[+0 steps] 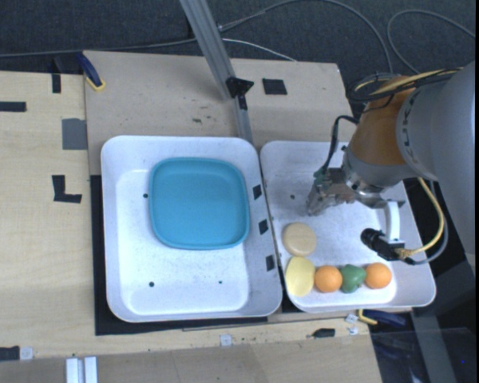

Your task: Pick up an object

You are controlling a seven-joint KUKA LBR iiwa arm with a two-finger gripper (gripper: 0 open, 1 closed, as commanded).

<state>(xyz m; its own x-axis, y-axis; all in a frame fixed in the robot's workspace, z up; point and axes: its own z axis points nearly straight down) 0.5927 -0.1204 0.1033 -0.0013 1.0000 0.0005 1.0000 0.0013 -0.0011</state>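
My gripper point(318, 201) hangs over the middle of the right bin point(291, 159), under the orange band of the arm. A beige round object point(299, 238) lies just below and left of it, apart from it. Along the bin's front edge sit a yellow oval object point(299, 277), an orange ball point(328, 279), a small green object point(352, 278) and a second orange ball point(378, 275). Nothing shows between the fingers.
The left bin point(124, 238) holds a blue square plate point(199, 203). A grey metal pole point(215, 46) slants down to the gap between the bins. Cables loop behind and to the right of the arm.
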